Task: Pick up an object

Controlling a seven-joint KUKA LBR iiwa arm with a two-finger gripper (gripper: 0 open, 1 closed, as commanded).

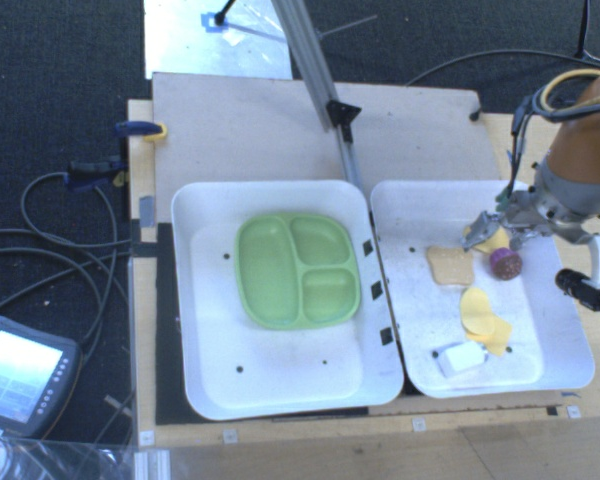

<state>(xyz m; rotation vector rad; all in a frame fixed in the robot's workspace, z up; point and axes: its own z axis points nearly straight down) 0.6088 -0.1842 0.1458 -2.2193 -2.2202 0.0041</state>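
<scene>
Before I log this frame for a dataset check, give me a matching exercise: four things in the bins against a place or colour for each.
Things:
1. divided plate
2. small ball
3. white block
4. flat square piece

Descriptions:
A. near the front of the right bin
B. purple, beside the gripper
C. green, in the left bin
D. tan, left of the purple thing

Pairs: 1-C, 2-B, 3-A, 4-D

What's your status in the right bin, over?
Gripper low in right bin, at a yellow piece. Purple ball and tan slice lie close beside. Nothing seen held. Green tray sits in left bin.
</scene>
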